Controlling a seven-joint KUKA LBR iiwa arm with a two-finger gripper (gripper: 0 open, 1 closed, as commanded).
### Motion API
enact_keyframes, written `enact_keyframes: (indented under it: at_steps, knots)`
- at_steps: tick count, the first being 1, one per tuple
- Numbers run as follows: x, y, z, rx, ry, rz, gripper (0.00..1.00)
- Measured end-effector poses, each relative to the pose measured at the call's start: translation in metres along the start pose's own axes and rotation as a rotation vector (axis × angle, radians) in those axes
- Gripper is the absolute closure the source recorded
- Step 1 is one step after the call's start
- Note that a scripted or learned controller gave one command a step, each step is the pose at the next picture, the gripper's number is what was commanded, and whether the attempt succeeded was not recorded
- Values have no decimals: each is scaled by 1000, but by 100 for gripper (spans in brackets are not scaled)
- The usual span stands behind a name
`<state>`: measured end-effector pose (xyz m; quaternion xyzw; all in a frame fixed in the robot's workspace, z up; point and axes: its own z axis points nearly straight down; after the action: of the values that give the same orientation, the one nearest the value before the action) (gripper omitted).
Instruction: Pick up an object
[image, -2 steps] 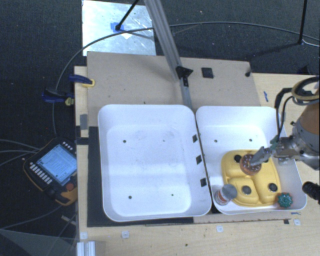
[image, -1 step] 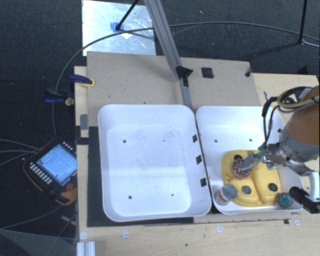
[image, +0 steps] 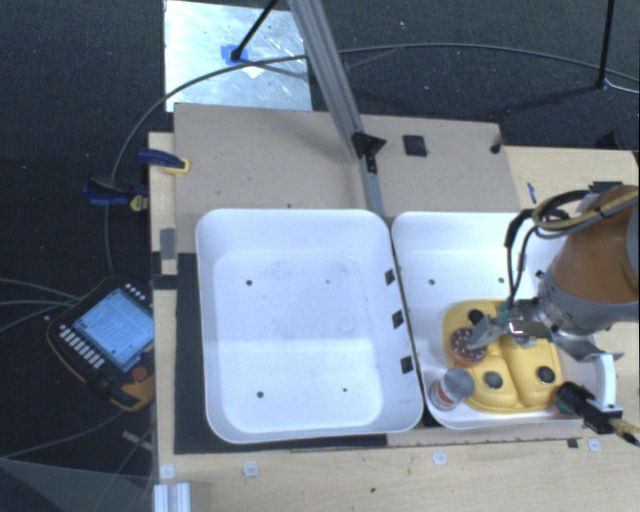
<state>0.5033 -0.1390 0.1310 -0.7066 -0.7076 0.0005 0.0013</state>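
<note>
Gripper (image: 497, 328) hovering over a yellow toy (image: 505, 372) in the right bin (image: 430, 250)

The lumpy, glossy plastic toy is lying at the bin's near edge, a small grey-capped cup (image: 450, 387) sitting beside it. Whether the claw is gripping anything, I cannot tell. The left bin (image: 290, 320) is lying alongside.

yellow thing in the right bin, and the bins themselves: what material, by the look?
Yellow object: looks like moulded plastic, smooth with a slight sheen, rounded lumps and dark round spots on top; too blurred to be sure. Bins, left and right: probably thin formed plastic, matte white, with rounded corners and soft raised rims. The gripper is over the yellow object.
</note>
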Motion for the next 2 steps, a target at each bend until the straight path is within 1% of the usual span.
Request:
enact_keyframes:
  at_steps: [1, 2]
  knots:
    - [-1, 1, -13, -5, -2, -1, 100]
    - [8, 5, -72, -10, -3, -5, 100]
